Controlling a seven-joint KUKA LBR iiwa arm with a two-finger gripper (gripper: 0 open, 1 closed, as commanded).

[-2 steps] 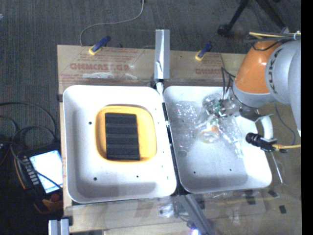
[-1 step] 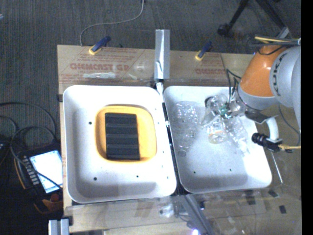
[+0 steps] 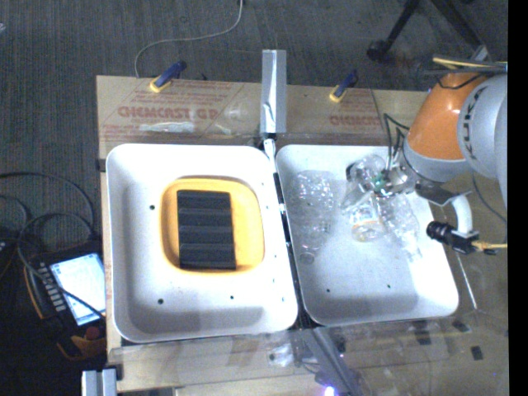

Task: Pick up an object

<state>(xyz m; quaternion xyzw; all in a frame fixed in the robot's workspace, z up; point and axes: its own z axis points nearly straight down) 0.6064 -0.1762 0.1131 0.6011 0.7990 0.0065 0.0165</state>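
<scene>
1. the tool (image 3: pixel 381 181) of the grey arm (image 3: pixel 487 130) is low over the right shallow white bin (image 3: pixel 379 299), in its upper right part. it is small and dark in this view, with some green on it, and i cannot tell if it is open or closed.
2. around the tool and just under it lie several clear crumpled plastic objects (image 3: pixel 375 213). they are transparent and hard to separate from each other. one piece seems to touch the tool or lie directly below it, but i cannot tell if the tool grips it.
3. more clear plastic pieces (image 3: pixel 313 192) lie to the left in the same bin, near its upper left part, and a few lie toward the middle.
4. the orange band (image 3: pixel 441 126) of the arm is above the right bin's upper right corner, and a black plug with a cable (image 3: pixel 450 233) hangs at the bin's right rim.
5. the left shallow white bin (image 3: pixel 132 304) stands just beside the right one. in it lies a yellow rounded square tray with a black ribbed insert (image 3: pixel 210 225), flat, about in the middle.
6. both bins stand on a brown bench (image 3: pixel 165 110) with red printed letters, and two blue and yellow clamps (image 3: pixel 167 75) hold its far edge.
7. a vertical metal bar (image 3: pixel 273 93) stands between the bins at the far side.
</scene>
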